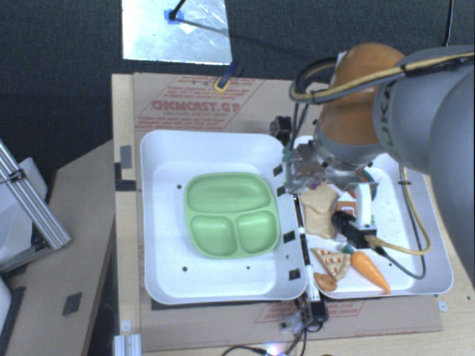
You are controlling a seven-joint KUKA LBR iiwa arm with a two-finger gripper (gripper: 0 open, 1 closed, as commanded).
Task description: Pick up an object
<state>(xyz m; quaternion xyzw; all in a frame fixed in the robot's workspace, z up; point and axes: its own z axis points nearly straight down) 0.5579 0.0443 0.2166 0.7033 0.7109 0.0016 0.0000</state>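
Observation:
My gripper reaches down at the near-left part of the right bin, close to the wall between the two bins. Just below it lies a beige slice of bread. I cannot see whether the gripper touches the bread. Further toward the front of that bin lie a toy pizza slice, an orange carrot and a small brown pastry piece. A white oblong object lies to the right of the bread.
The left bin holds a green divided plate with three compartments. The grey arm covers the back of the right bin. Cardboard lies under both bins, and a shiny sheet sits at the back.

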